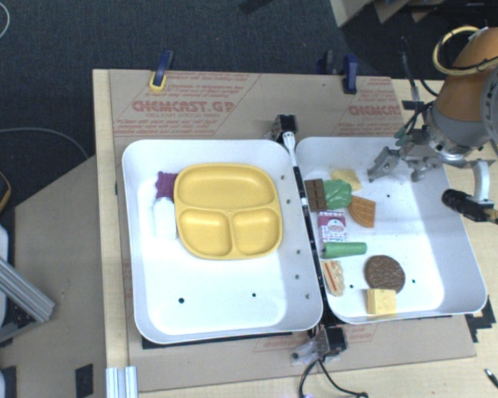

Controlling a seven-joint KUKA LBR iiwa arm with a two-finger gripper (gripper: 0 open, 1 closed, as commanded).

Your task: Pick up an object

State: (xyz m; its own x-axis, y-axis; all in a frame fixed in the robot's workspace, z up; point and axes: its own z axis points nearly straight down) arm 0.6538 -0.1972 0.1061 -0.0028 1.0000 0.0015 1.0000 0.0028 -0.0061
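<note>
The right bin [448, 247] holds several toy foods along its left side: a brown bar [315, 195], a green piece [338, 193], a pale yellow wedge [345, 177], an orange-brown slice [363, 211], a red and white packet [332, 224], a green stick [344, 249], a hot dog [333, 277], a round brown cookie [384, 271] and a yellow block [381, 301]. My gripper [398, 167] hangs over the bin's far part, up and to the right of the yellow wedge. Its fingers are spread open with nothing between them.
The left bin [224, 305] carries a yellow divided plate [228, 210], with a purple item [165, 184] and a white item [163, 218] beside its left edge. The arm's orange and grey body [469, 89] rises at the far right. Clamps [349, 73] sit on the bench's back edge.
</note>
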